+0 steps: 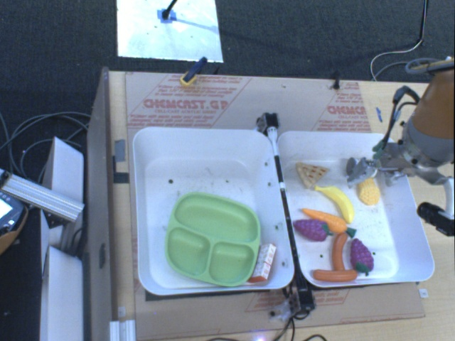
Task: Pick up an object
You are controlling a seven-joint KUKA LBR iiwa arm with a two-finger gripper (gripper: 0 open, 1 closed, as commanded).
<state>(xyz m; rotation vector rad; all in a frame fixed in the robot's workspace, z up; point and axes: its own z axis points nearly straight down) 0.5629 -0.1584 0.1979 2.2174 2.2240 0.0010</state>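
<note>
While the left bin (pixel 153 212) holds a green tray (pixel 212 239), the pincer (pixel 360 169), grip unclear, hovers over toy food.

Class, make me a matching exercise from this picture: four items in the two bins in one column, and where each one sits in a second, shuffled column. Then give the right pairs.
Things:
1. green divided plate
2. yellow banana
3. corn cob
4. small red-and-white packet

Places:
A. right bin, just below the end effector
B. left bin, against the plate's lower right corner
C. right bin, between the cracker wedge and the carrot
D. left bin, front half

Pairs: 1-D, 2-C, 3-A, 4-B
</note>
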